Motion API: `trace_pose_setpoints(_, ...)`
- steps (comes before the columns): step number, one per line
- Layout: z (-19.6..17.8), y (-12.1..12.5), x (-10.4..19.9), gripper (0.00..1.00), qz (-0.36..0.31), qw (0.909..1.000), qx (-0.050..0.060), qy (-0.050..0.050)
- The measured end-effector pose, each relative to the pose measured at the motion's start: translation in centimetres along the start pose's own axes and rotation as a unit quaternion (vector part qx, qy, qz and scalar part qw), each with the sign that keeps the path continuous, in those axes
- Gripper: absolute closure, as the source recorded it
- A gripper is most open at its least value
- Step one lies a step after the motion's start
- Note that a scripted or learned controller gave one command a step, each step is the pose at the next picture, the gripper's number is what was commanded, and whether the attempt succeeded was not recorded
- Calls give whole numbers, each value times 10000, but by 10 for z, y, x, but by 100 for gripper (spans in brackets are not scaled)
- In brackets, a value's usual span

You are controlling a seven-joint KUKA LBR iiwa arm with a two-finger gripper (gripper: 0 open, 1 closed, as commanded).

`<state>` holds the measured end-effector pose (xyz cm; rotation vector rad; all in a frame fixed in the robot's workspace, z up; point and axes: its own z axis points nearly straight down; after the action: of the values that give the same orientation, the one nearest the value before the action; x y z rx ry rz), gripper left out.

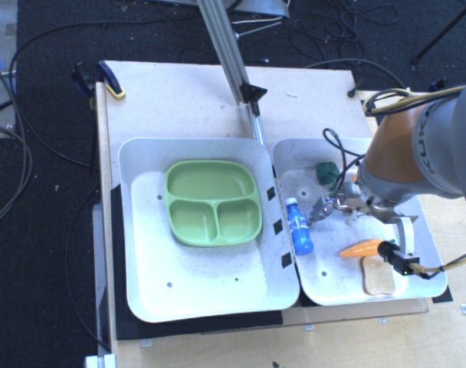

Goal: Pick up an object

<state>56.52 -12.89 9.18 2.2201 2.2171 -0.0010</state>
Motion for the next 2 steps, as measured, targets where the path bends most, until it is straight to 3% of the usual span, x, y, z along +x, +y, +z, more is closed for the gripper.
trace_pose_setpoints(1, -13, 1, -1, 100, 4, 10000, -24, -8)
trace_pose_setpoints(2, -69, 10, 4, 100, -20, 10000, -5, 13)
